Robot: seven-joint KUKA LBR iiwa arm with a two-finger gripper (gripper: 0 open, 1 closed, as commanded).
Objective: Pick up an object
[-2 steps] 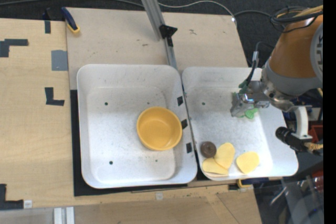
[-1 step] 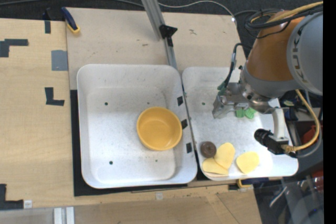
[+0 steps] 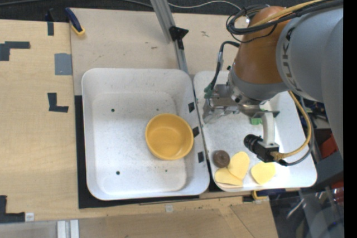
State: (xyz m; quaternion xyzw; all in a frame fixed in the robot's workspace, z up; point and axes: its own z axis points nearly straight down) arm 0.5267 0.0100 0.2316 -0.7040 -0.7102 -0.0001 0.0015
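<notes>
Objects for picking sit in both bins. Far left on the bench, dark tape marks (image 3: 15,48) on bare wood; a blue-and-yellow clamp (image 3: 74,21) lies near the top edge of the tan board. Left bin (image 3: 106,86): one yellow bowl (image 3: 169,136), upright, resting on the floor toward the bin's right wall, just short of the divider between the bins. A grey metal pole (image 3: 158,0) slants down from the top and ends at the rim where the two bins meet. Right bin (image 3: 293,167): small brown round object (image 3: 221,158) near the left wall, low in the bin; touching or just beside it on the right, three pale yellow flat pieces, one heart-shaped (image 3: 240,164), one beneath it at the front rim (image 3: 225,177), one further right (image 3: 263,172). Arm enters from the right, orange band (image 3: 256,53) above the wrist, grey body filling the upper right. Gripper (image 3: 215,111) hangs over the upper left part of the right bin, close to the divider, well apart from the yellow pieces. Its fingers are foreshortened from above; cannot tell whether they are apart or together, and nothing is visible between them. A black cylindrical fitting (image 3: 255,145) with cable sits below the wrist, just above the yellow pieces.
</notes>
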